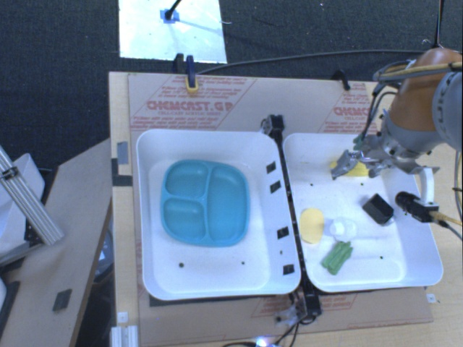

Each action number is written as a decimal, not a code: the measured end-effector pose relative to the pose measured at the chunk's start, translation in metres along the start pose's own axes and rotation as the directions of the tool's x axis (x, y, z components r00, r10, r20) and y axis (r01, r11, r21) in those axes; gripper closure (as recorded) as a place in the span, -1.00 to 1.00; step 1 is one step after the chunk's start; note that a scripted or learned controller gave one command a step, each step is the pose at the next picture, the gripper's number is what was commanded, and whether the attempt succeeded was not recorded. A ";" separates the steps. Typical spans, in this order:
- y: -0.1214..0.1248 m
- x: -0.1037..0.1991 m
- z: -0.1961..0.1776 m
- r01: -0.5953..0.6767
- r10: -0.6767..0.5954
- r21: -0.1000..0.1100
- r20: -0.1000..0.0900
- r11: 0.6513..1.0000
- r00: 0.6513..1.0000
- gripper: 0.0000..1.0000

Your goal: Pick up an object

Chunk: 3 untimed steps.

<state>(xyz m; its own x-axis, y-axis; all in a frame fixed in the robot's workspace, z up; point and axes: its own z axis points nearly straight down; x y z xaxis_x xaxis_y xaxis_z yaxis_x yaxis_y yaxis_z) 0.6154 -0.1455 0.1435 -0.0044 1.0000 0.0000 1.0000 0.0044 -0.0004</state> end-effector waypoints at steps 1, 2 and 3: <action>0.000 0.001 0.052 -0.002 0.002 0.002 0.000 1.000 1.000 -1.00; 0.002 0.000 0.038 -0.002 0.002 -0.006 0.001 1.000 1.000 1.00; 0.001 0.006 -0.008 0.000 0.000 -0.006 0.001 1.000 1.000 1.00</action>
<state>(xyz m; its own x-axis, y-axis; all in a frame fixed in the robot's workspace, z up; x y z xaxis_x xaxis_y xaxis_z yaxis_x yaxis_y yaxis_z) 0.6159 -0.1398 0.1513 -0.0042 1.0000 -0.0008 1.0000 0.0042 0.0059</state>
